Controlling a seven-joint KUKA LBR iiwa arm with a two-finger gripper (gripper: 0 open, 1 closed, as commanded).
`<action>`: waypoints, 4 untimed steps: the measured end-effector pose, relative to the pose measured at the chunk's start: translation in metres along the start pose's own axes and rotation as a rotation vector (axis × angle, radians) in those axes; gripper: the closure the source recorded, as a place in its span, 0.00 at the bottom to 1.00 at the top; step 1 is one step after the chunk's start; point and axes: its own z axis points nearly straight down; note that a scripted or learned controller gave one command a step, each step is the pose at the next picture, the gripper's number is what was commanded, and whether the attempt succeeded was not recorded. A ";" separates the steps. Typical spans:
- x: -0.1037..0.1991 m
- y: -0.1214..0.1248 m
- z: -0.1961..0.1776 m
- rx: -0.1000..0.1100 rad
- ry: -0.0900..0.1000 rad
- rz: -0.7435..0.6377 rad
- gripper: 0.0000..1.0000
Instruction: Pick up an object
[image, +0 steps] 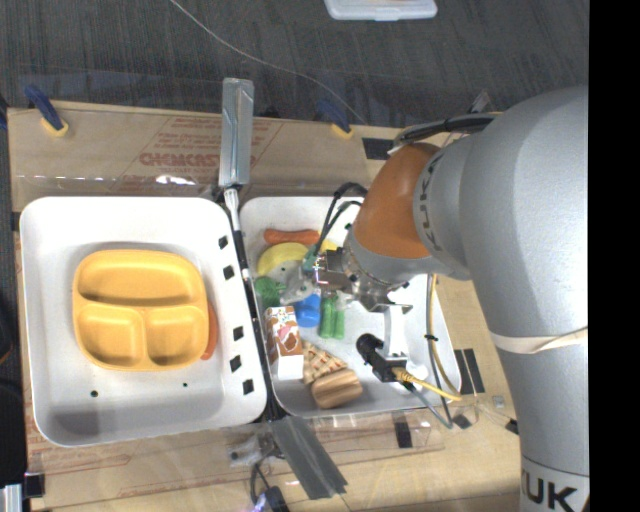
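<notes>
The arm (520, 250) leans in low over the right bin (440, 345), its gripper (318, 272) down among the crowded toys (300, 300), presumably hunting a graspable one; whether anything is caught cannot be told; the yellow divided tray (140, 305) lies alone in the left bin (50, 300); both bins sit on a cardboard-covered bench (120, 135), dark carpet (100, 40) beyond.

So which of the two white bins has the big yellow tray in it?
The left bin. The yellow divided tray lies alone in it, while the right bin, under the arm, holds a jumble of small toys.
</notes>
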 end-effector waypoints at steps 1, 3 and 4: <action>-0.018 -0.010 0.013 -0.004 0.002 -0.033 0.00; 0.046 0.002 -0.082 0.004 0.003 -0.046 1.00; 0.044 0.000 -0.080 0.009 0.001 -0.043 0.00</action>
